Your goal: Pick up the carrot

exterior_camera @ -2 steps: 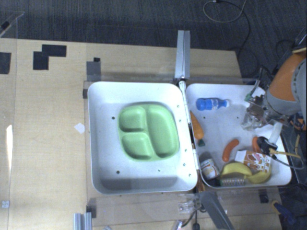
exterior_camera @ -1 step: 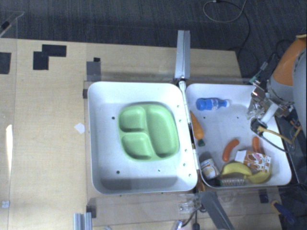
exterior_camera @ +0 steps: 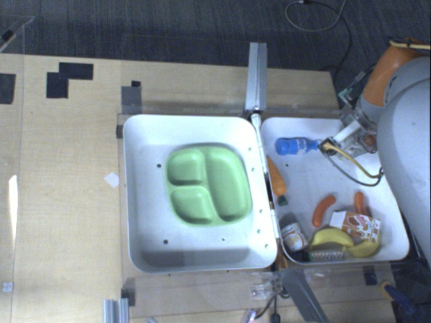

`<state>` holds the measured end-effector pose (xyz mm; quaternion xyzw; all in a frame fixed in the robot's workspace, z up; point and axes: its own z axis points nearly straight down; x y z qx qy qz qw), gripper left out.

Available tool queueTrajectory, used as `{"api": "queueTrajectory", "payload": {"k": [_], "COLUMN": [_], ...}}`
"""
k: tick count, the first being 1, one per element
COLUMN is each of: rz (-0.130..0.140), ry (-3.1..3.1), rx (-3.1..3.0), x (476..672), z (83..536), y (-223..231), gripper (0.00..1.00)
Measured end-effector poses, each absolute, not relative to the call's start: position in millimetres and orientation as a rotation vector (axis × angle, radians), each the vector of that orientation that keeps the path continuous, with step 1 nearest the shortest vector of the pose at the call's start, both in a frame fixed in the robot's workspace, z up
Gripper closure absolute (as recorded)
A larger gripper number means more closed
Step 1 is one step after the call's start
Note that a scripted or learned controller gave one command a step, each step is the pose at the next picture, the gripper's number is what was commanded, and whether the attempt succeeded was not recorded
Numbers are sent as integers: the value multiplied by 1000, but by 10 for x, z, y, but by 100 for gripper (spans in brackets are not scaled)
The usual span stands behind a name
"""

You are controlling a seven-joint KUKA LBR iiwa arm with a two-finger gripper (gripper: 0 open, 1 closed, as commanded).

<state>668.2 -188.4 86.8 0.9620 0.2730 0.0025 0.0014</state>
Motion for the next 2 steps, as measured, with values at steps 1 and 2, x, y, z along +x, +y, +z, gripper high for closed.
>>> {"api": "queueTrajectory", "payload": {"k": [1,2], "rz": [6,11], "ry": [1197,1419], "rx": [2901,2798], "x": [6580,5862], "z": [866,888], "y": [-1892,-1892], "gripper": [100,100]}}
